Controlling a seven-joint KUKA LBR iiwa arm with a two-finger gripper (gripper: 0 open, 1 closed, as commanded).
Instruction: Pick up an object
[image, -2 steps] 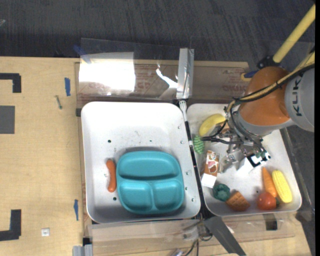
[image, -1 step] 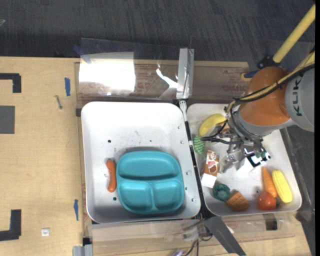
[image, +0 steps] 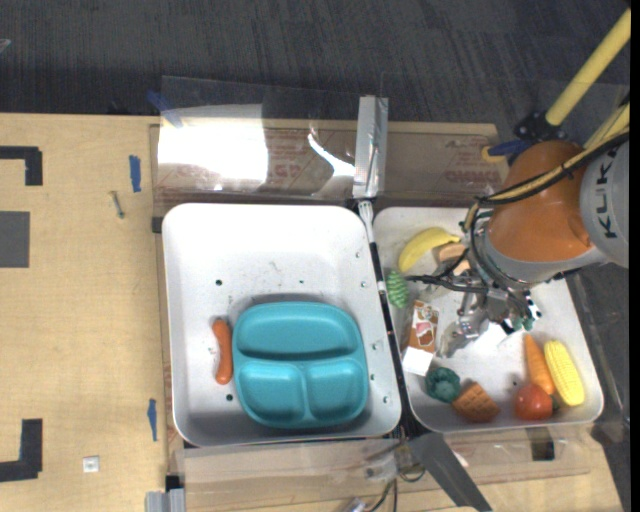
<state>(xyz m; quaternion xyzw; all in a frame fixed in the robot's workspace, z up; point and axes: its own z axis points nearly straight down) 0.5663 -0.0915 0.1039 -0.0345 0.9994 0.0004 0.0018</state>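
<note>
I hover my gripper (image: 462, 335) mid-right white bin (image: 590, 400), grip state unclear, nothing visibly held, so next I must descend onto the small brown-and-white packet (image: 424, 327) beside it.

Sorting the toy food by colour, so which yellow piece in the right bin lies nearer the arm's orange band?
The banana, at the bin's far left beside the band; the corn cob lies near the front right corner.

The tan wooden surface (image: 70, 300) carries two shallow white bins set side by side, touching along their inner edges: the left bin (image: 195, 235) and the right bin (image: 585, 405). Black angular marks (image: 25, 165) and short strips of blue tape (image: 135, 172) lie on the bare surface left of the bins. A clear plastic sheet (image: 240, 150) lies behind them.
</note>
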